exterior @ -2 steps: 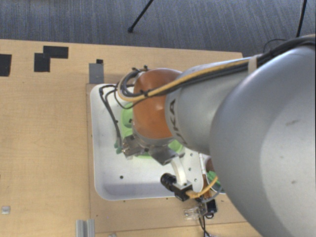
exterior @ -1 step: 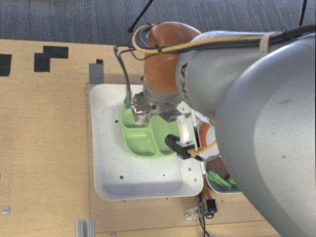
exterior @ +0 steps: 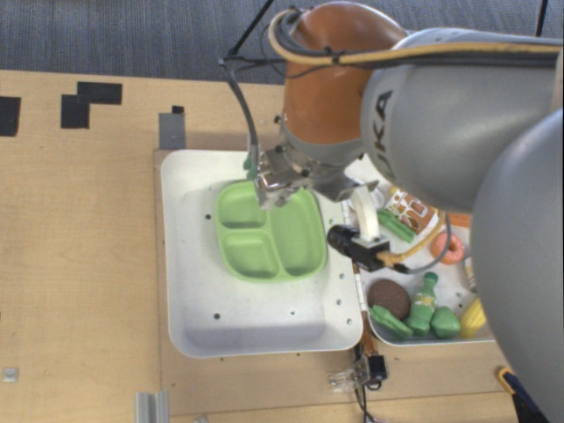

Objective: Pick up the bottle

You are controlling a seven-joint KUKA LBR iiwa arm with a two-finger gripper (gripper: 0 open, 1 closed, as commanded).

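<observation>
The green bottle (exterior: 424,303) lies untouched in the right bin (exterior: 388,331) among other items, while the gripper (exterior: 280,181) hangs over the green tray (exterior: 269,233), grip state impossible to tell, so the pick remains undone.

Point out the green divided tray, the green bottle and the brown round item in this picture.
green divided tray (exterior: 264,236): camera view, on its middle divider.
green bottle (exterior: 425,302): camera view, on its body.
brown round item (exterior: 389,296): camera view, on its top.

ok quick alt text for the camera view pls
A grey and orange robot arm reaches over two white bins. The left bin holds a green divided tray; the right bin holds toy food, including a small green bottle.
</observation>
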